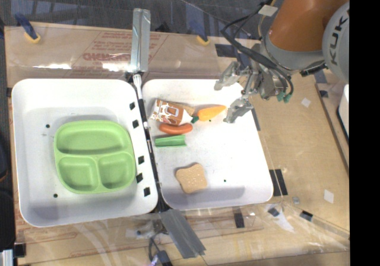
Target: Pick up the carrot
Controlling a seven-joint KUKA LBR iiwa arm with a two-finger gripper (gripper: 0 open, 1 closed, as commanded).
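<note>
1. In the right bin (249, 164), near its far edge, the carrot (210, 113) is lying beside a snack packet (169, 112), a red sausage (176, 129) and a green stick (170, 141).
2. Toward its near edge, a toast slice (191, 178) is resting.
3. The left bin (29, 158) is holding a green divided plate (94, 155).
4. The gripper (233, 95) is hanging spread and empty at the right bin's far right corner.

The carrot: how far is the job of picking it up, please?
Done: the gripper is open and hangs over the right bin, close to the right of the carrot. In hand: nothing is between its fingers; the carrot lies on the bin floor beside the sausage and the snack packet. Left: closing on the carrot and lifting it.
</note>
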